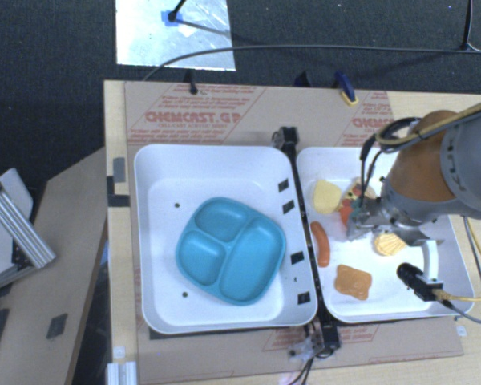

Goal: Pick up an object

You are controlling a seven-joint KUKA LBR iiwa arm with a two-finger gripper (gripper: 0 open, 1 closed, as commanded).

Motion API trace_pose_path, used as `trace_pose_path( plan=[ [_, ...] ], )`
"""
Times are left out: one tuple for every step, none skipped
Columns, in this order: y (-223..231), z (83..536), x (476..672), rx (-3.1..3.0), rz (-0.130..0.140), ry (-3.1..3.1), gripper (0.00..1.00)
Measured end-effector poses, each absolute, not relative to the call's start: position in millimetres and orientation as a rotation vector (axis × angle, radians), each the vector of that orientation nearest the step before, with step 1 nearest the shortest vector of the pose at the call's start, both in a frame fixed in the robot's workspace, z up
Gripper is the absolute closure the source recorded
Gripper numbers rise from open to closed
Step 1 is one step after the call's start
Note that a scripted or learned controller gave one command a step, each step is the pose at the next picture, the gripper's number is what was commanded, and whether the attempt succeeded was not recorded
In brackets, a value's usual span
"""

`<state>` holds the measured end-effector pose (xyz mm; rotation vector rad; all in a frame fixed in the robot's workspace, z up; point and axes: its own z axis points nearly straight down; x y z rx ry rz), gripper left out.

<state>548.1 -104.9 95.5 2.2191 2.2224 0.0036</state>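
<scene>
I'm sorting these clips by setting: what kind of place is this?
Probably a robotics lab bench: two white bins on a cardboard sheet, toy food like a sausage, loose cables, and the arm's gripper reaching in.

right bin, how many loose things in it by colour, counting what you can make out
yellow: 2, a rounded piece and a ridged piece
orange: 2, a sausage shape and a chunky piece
red: 1, small piece by the gripper
total: 5
</scene>
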Motion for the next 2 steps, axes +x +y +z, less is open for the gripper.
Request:
trace_pose_path(
  plan=[
    [-109, 142, 556.7, 2.214, 0.005, 2.222, 1.00],
    [-114, 201, 550.5, 2.214, 0.005, 2.222, 1.00]
  ],
)
